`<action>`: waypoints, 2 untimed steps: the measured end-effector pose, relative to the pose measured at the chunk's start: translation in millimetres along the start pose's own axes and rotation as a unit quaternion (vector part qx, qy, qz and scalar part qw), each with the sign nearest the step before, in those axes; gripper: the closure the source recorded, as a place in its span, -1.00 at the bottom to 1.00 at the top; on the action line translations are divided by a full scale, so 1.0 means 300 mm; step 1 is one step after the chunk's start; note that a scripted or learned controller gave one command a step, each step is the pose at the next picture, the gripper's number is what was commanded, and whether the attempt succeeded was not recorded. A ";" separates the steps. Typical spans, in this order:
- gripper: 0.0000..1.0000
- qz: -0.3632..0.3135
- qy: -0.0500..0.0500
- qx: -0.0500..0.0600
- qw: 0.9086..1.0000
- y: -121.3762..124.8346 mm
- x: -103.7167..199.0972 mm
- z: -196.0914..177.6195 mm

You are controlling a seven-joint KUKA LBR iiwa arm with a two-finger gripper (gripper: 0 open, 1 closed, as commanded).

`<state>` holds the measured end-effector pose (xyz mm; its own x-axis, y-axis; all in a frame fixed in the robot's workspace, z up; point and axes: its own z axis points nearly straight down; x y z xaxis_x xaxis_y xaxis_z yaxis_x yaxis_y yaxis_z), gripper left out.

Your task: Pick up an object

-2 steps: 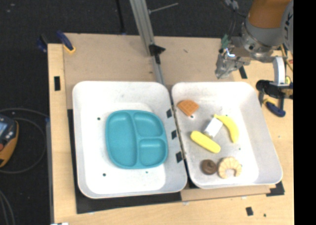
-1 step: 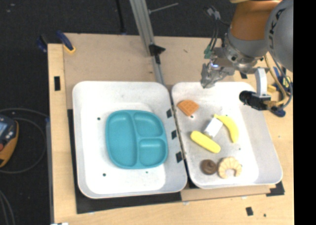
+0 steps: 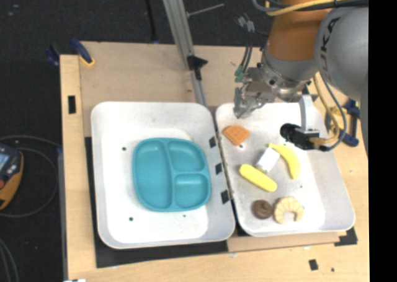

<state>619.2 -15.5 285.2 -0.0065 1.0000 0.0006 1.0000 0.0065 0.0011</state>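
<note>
Your pincer (image 3: 243, 110) hangs over the far-left corner of the right bin (image 3: 335, 209), nothing between its tips — open or shut, can't tell from this angle. Just beside it, toward you, lies the orange waffle (image 3: 236, 134), the closest pick. Farther out: yellow corn (image 3: 257, 177), banana (image 3: 288, 159), white block (image 3: 268, 159), croissant (image 3: 289, 209), brown donut (image 3: 262, 209). Left bin (image 3: 111, 126) holds a teal tray (image 3: 171, 173). Looks like approach step; next you'd prob. need to shift slightly over the waffle and drop — then close.
</note>
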 end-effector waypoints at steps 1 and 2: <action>1.00 0.001 0.000 0.001 1.000 -0.063 0.123 0.046; 1.00 -0.001 0.001 0.001 1.000 -0.159 0.293 0.043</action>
